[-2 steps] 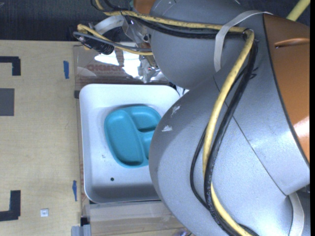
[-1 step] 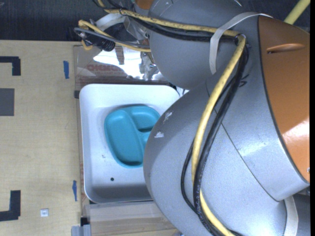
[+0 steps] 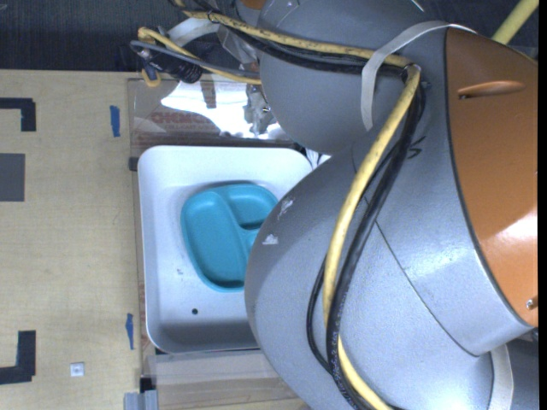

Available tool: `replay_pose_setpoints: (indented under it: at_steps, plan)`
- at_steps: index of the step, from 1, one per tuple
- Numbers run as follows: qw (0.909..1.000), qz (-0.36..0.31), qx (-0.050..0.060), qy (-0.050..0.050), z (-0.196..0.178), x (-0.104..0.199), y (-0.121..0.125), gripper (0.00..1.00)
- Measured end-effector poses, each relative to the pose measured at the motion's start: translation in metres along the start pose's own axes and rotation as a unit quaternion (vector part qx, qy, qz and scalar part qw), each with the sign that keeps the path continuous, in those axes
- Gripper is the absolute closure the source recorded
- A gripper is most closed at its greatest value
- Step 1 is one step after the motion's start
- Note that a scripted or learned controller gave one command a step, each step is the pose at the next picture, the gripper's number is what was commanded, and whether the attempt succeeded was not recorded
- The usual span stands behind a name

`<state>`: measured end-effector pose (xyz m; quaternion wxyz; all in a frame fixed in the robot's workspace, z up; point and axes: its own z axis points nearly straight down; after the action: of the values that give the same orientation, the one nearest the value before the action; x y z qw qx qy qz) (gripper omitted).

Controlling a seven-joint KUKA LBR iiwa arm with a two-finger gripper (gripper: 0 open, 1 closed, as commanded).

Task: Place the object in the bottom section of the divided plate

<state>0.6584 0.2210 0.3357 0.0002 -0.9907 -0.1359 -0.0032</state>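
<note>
Camera view: the blue plate (image 3: pixel 220 237) lies in the white bin (image 3: pixel 162 254), left of the grey arm (image 3: pixel 359 254), whose bulk covers the plate's right part. I cannot make out the object. I cannot tell the claw's state. A divider ridge on the plate runs roughly near-to-far.

Single fixed camera mounted above the bench, looking down at a slant. The white bin (image 3: pixel 162 254) sits centre-left in frame. The arm (image 3: pixel 402 229) stands very near the lens, right of that bin, blocking much of the bin's right side.
</note>
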Motion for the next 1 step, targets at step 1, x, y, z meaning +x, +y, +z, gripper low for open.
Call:
replay_pose_setpoints:
  at_steps: [1]
  plan:
    - [0.9993, 0.038, 0.0, -0.005, -0.0086, -0.0516, 0.072, 1.0]
